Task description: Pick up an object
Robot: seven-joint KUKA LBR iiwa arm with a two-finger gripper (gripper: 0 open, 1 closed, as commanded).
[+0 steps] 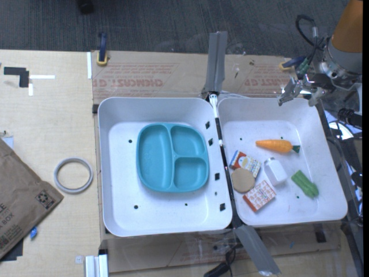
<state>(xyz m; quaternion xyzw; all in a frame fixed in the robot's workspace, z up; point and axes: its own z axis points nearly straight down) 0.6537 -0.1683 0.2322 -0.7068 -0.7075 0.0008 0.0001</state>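
Observation:
My gripper (298,98) hangs over the far edge of the right bin (328,209), its two fingers spread and nothing between them. It is well above and behind the objects. In that bin lie an orange toy carrot (275,146), a white block (275,171), a green piece (305,184), a small printed carton (245,163), a tan round disc (243,182) and a red-and-white packet (260,195). The carrot is the closest to the gripper. A teal divided plate (173,157) rests in the left bin (109,172).
A grey divider bar (217,62) stands between the bins at the back. On the wooden bench to the left lie a roll of tape (73,174) and a brown cardboard box (20,203). Cables (308,30) trail near the wrist.

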